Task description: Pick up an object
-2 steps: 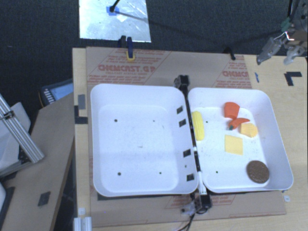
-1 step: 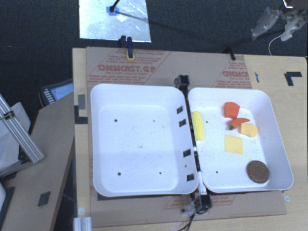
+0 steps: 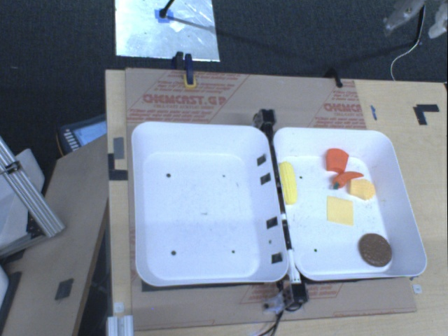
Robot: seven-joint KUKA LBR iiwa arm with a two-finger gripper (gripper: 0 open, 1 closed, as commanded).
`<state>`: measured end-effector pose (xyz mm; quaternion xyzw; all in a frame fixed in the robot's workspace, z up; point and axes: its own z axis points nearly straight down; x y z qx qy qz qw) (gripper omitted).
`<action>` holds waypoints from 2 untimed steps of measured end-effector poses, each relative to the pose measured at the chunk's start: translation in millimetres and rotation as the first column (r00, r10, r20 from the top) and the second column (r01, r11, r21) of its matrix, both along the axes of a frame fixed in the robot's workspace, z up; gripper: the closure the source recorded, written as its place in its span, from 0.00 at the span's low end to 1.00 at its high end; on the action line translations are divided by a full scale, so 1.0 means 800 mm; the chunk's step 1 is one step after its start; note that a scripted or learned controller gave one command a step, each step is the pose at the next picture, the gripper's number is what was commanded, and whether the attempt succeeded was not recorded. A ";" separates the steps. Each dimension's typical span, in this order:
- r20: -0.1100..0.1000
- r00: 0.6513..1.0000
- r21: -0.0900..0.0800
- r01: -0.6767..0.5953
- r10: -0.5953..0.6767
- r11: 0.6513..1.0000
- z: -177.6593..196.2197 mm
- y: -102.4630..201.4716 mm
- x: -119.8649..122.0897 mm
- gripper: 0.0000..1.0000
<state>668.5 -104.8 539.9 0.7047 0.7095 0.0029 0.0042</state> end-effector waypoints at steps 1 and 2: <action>-0.003 1.000 -0.001 -0.003 0.003 1.000 0.009 0.000 0.000 1.00; -0.009 1.000 -0.003 0.015 -0.015 1.000 -0.008 -0.131 -0.002 1.00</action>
